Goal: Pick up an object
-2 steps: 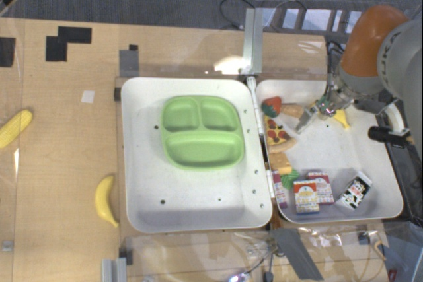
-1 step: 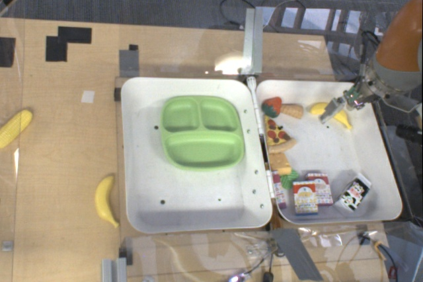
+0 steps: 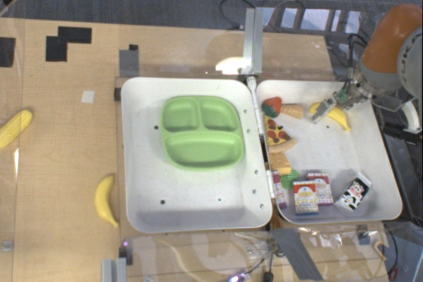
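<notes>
Grey arm reaches in from the right, and I see its gripper (image 3: pixel 328 107) low over the far end of the right bin (image 3: pixel 370 162), at a small banana (image 3: pixel 339 117). I cannot tell its state. Nearby lie a strawberry (image 3: pixel 271 105), a pizza slice (image 3: pixel 276 133), two cartons (image 3: pixel 312 191) and a milk box (image 3: pixel 354 193). A green tray (image 3: pixel 201 131) sits in the left bin (image 3: pixel 142 188).

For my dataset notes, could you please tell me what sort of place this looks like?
Probably a robotics lab's pick-and-place bench: two white bins on a wooden bench, a green divided tray, toy food such as a strawberry, and the arm's gripper.
</notes>
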Controlling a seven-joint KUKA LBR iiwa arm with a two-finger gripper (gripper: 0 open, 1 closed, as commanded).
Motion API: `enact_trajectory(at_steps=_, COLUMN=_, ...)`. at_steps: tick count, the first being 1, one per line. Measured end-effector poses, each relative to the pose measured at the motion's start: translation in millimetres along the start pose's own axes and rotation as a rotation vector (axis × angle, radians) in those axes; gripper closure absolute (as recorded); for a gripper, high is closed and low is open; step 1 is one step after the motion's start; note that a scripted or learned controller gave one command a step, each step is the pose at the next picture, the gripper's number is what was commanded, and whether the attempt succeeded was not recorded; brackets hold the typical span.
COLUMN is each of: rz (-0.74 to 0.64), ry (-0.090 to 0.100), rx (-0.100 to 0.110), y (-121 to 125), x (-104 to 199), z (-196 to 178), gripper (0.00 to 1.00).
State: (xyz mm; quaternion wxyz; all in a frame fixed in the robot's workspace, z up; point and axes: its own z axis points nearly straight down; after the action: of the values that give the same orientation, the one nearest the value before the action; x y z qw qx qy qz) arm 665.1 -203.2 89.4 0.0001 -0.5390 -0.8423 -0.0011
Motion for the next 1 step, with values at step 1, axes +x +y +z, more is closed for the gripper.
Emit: enact_trajectory(at_steps=1, rz=-0.005, ry=-0.011, rx=-0.009, y=3.3, x=-1.1, z=-14.0, gripper=1.0)
